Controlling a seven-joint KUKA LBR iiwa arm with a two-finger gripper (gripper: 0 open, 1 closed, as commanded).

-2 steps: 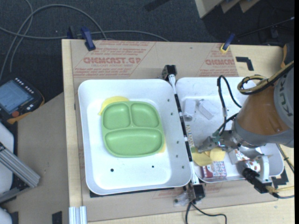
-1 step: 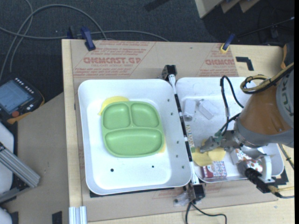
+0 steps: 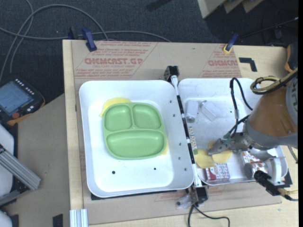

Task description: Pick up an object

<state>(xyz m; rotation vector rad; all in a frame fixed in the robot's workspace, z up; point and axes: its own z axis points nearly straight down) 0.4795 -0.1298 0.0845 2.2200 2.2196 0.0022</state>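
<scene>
Near the front-left corner of the right bin (image 3: 208,86) lies a pale yellow, flattish object (image 3: 208,159), just beside the divider between the two bins. It looks like the target, since the gripper (image 3: 218,147) sits low right above its upper edge, close to touching it. Whether the fingers are spread or closed I cannot tell; the wrist and cabling blur that area, and nothing is clearly seen between them. Just to the right of the yellow piece are a red-and-white packet (image 3: 218,172) and another printed packet (image 3: 253,162) partly under the arm (image 3: 272,112), with a clear wrapper (image 3: 210,109) farther back in the same bin.

My judgement is that the grasp has not yet been secured. To do it well, the fingers should straddle the yellow object across its narrow side and press down to the bin floor before closing, because a thin item slips out easily. Staying clear of the divider wall and the red packet would avoid a snag or a double pick.

Over in the left bin (image 3: 90,126) rests a green divided tray (image 3: 134,130) on a yellow sheet (image 3: 112,102), well apart from the action
</scene>
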